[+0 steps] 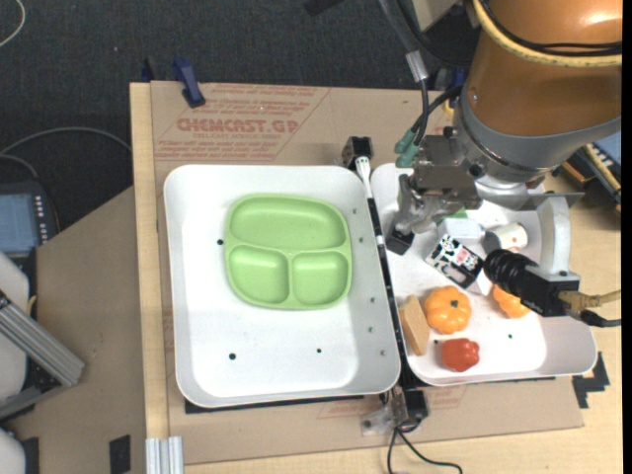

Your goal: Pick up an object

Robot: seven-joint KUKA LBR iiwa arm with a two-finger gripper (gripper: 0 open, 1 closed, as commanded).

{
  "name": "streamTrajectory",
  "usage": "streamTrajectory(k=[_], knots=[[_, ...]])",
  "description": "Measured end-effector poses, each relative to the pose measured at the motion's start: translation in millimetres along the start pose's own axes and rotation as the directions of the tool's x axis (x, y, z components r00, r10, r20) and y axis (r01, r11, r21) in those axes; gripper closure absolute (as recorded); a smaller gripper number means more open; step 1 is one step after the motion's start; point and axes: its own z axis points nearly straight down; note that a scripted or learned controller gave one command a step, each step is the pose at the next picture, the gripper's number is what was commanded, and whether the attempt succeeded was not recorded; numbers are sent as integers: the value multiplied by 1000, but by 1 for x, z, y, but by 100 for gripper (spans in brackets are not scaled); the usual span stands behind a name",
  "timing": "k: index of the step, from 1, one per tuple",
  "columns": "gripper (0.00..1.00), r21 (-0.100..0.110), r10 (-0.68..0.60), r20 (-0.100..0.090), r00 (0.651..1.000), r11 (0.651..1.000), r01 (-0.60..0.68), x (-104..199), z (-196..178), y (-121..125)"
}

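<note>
Camera view is showing me the arm (553, 57) reaching in from the right and hanging its gripper (413, 223) over the far left corner of the right bin (553, 349). I am looking almost straight down on the wrist, so I cannot tell whether the gripper is wide or narrow, and I am seeing nothing gripped in it.

The candidates for picking are all lying in that right bin. A black-and-white patterned piece (454, 256) is sitting just beside the gripper, toward the bin's middle, and a small white piece with a red end (509, 236) is lying near it toward the right edge. An orange pumpkin (447, 309) is resting near the middle. A wooden block (414, 326) is leaning against the left wall, just beside the pumpkin. A red tomato (458, 354) is sitting by the near edge. Another orange piece (509, 302), possibly a second toy fruit, is lying partly hidden to the pumpkin's right.

I am also seeing a green divided plate (288, 250) lying flat in the far half of the left bin (267, 349).
</note>
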Motion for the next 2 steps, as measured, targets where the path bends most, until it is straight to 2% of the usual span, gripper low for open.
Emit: streamTrajectory(k=[1, 2], knots=[[100, -21, -1, -4, 1000, 1000, 1, -15, -66, 1], [100, -22, -11, -7, 1000, 1000, 11, 63, -136, -1]])
